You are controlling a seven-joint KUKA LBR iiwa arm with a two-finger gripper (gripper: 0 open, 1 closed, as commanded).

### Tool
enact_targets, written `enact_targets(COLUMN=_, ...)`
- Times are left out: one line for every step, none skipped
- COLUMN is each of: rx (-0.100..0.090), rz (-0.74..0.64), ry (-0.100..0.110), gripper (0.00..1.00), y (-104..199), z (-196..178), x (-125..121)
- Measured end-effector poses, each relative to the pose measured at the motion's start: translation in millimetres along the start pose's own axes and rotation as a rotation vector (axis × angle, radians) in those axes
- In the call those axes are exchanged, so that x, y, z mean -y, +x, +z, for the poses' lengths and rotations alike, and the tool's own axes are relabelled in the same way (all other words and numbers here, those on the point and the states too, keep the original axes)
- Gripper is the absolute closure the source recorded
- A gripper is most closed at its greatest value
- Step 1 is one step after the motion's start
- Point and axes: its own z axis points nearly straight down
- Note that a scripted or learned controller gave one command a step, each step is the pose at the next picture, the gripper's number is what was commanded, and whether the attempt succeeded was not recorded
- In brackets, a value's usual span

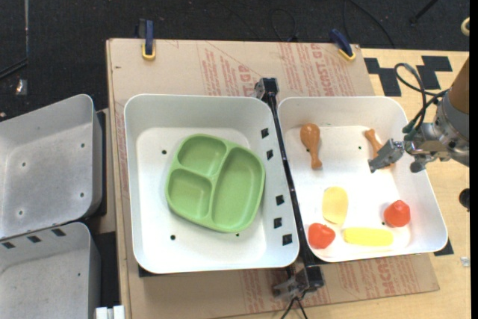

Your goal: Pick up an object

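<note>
Yellow banana (367, 237) lies at the right bin's (351, 107) near edge; farther back, the gripper (388, 155), fingers parted and holding nothing, hovers just beside a small orange piece (371, 138).

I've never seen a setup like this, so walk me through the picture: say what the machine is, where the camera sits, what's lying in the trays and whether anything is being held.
A single camera fixed above the bench looks down at a slant. The machine is a robot arm reaching in from the right; its gripper hangs over the right bin.

Two shallow white bins sit side by side on a board. The left bin holds a green divided plate. The right bin holds toy food: a drumstick, a smaller brown piece close by the gripper, two yellow pieces, and two red pieces.

Its job is to pick something up. From here I see nothing held.
</note>
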Motion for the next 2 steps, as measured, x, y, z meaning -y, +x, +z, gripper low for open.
enact_targets(rx=-0.001, rz=0.003, ry=0.003, gripper=0.00, y=-1, z=44, x=4)
enact_targets(rx=-0.001, rz=0.004, ry=0.004, gripper=0.00, y=-9, z=102, x=1)
